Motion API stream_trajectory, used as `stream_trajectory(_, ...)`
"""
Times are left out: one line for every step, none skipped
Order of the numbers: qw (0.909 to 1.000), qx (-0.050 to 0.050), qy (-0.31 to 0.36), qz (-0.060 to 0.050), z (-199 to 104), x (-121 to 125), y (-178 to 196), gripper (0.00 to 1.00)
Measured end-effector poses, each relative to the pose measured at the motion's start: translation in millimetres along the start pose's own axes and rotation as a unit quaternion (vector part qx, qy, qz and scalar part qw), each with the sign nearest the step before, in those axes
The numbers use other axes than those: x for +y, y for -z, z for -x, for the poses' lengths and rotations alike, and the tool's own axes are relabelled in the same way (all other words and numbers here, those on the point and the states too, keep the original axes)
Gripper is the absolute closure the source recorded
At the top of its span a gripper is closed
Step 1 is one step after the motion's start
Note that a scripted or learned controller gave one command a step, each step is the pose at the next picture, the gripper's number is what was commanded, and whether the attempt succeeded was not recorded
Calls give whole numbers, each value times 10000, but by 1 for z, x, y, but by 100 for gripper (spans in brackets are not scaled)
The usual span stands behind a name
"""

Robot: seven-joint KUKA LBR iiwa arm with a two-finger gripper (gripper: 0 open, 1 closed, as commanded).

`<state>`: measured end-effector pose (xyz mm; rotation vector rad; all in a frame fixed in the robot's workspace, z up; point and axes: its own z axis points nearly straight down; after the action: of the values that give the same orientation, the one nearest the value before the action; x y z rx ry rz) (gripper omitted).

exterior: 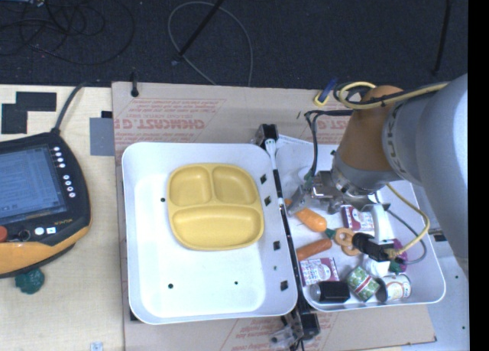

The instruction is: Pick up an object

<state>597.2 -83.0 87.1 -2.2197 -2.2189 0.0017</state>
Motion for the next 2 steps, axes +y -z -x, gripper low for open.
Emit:
stream_trajectory(10000, 1, -1, -3, 6, -37, 0, 0)
stream_trajectory(10000, -2, 1, 4, 0, -1, 0, 0)
